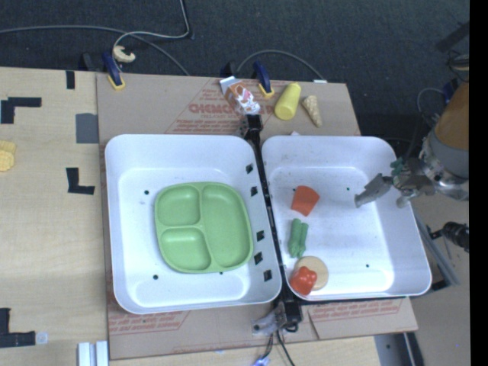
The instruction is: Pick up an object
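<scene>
While the arm reaches in over the right rim of the right bin (396, 277), its gripper (372, 191) hangs above the bin's right half with nothing between the fingers; whether they stand open or closed cannot be told at this angle. The candidate objects lie along the left side of that bin: an orange-red block (305, 200) nearest the gripper, a green piece (297, 237) below it, and a red item (303, 280) resting on a tan disc (316, 270) at the near corner. All sit well apart from the gripper. The left bin (130, 204) carries a green divided plate (203, 226).

Judgement: the step in hand is the approach, and no grasp has been made. The next move calls for travel leftward over one object, most readily the orange-red block, then a descent with the fingers spread astride it.
</scene>
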You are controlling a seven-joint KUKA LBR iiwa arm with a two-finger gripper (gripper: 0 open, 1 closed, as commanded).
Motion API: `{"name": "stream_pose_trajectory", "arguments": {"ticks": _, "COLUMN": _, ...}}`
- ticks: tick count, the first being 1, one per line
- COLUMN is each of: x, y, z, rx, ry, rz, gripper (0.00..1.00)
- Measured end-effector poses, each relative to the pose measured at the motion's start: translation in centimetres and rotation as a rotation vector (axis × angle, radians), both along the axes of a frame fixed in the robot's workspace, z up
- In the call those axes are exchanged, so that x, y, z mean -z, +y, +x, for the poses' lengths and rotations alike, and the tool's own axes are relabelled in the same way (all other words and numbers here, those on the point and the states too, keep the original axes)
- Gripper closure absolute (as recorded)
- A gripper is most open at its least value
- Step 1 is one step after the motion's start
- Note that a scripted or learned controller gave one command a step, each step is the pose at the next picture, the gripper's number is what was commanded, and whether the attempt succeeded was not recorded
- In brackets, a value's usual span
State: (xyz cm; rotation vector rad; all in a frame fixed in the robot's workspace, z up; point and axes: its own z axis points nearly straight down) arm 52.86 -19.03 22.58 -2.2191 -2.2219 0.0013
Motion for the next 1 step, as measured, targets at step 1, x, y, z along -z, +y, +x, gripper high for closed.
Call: {"name": "stream_pose_trajectory", "arguments": {"ticks": 1, "x": 8.55, "y": 6.38, "z": 1.11, "rx": -0.001, "ry": 0.002, "rz": 0.001, "gripper": 0.00}}
